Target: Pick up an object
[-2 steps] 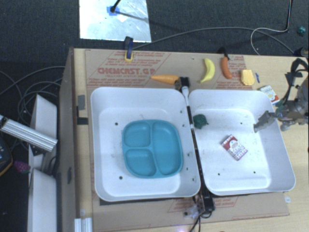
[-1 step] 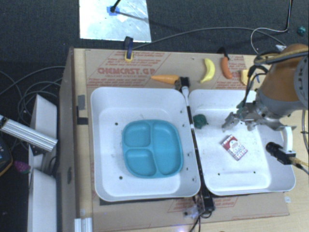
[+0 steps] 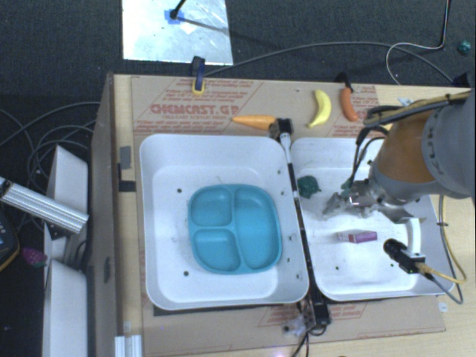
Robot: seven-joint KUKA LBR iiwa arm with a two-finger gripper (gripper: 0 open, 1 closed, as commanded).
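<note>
Hovering over the right bin (image 3: 327, 285), the pincer (image 3: 343, 201) grips nothing visible.

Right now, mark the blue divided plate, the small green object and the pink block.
blue divided plate (image 3: 235, 227): camera view, its central ridge.
small green object (image 3: 308, 186): camera view, its middle.
pink block (image 3: 358, 237): camera view, its top face.

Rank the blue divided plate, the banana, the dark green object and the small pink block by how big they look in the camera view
1. Blue divided plate, by far the largest.
2. Banana.
3. Small pink block and dark green object: too alike to rank; the block is longer, the green thing bulkier.
</note>
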